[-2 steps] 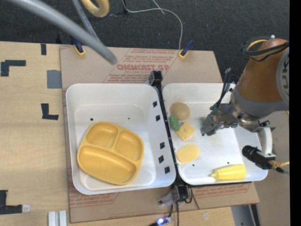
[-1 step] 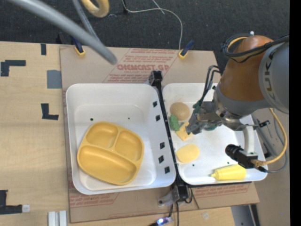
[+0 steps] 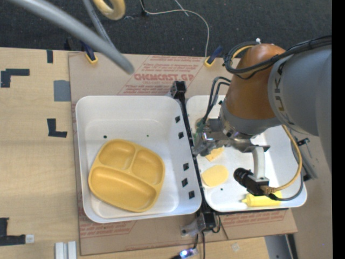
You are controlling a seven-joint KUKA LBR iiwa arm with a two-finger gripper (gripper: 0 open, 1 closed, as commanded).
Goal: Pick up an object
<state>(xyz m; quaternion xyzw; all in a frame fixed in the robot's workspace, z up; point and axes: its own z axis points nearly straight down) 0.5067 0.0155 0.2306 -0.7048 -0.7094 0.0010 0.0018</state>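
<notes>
While my arm (image 3: 302, 85) leans in from the right of the camera view, its orange band (image 3: 253, 85) over the right bin (image 3: 285, 139), my claw (image 3: 204, 143) hangs low at that bin's left wall, close against the ridge where the two bins meet. My own wrist covers most of it from above, so I cannot tell whether the claw is released or clenched, and I see nothing gripped in it.

Just beside the claw, towards the bin's middle, lies a small yellow piece (image 3: 215, 154). It looks like a pale wedge, but part of it is hidden under my wrist, so I won't name it more closely. A little nearer the camera a flat yellow disc (image 3: 214, 175) rests on the bin floor, apart from the wedge. In the left bin (image 3: 124, 109) a divided yellow plate (image 3: 126, 174) sits alone, well apart from the claw. Both bins stand on the bench (image 3: 32, 161).

I judge this to be the reach-and-descend step, with the pick not yet made. The small yellow piece is the likeliest target. The next move calls for centring the claw over it, clear of the bin wall, and going low enough to catch so thin a thing before lifting. The wall may block me.
</notes>
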